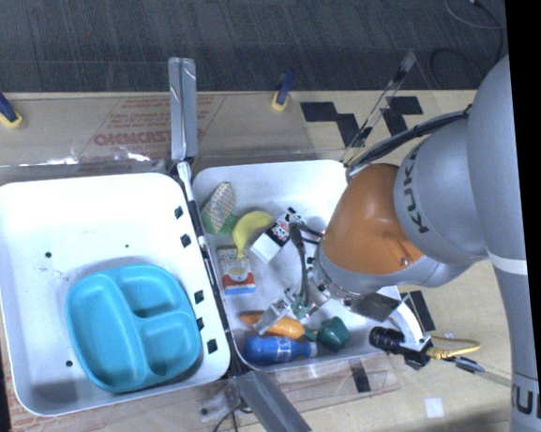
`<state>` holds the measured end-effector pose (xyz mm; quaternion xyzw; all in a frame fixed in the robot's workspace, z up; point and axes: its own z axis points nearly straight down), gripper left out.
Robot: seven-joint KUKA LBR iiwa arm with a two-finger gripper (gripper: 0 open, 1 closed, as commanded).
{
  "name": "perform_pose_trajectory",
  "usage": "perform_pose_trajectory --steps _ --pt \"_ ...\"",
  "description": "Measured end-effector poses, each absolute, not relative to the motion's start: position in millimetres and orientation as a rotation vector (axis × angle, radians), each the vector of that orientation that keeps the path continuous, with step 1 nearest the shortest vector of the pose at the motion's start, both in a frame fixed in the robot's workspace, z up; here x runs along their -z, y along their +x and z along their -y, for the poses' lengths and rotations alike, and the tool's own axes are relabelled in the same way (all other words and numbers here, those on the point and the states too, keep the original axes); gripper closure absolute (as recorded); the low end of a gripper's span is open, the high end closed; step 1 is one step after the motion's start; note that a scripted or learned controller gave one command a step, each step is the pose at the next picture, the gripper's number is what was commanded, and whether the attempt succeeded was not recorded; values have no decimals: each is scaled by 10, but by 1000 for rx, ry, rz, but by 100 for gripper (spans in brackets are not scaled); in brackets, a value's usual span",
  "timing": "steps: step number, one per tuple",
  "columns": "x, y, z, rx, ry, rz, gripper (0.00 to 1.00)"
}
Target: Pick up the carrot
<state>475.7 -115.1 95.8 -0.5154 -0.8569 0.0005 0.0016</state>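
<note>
Two white bins are sitting side by side on the bench. Low in the right bin (342,171), the carrot (286,328) is lying just below the gripper (295,305), beside a blue bottle (278,350). Whether the carrot is touching the gripper cannot be told.

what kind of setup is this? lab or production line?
Most likely a robotics lab bench for pick-and-place trials, not a production line. Two white bins sit side by side: the left bin holds a blue divided tray, the right bin toy food such as a banana. Clamps pin the board down.
</note>
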Motion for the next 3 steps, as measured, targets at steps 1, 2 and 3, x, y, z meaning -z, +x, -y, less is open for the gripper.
perform_pose_trajectory --steps 1,2,3 --pt "-918 4767 1518 0 -1496 2763 0" --pt "-1014 4771 1517 0 -1488 2768 100" --pt "-2409 4863 1251 0 -1384 2822 100"
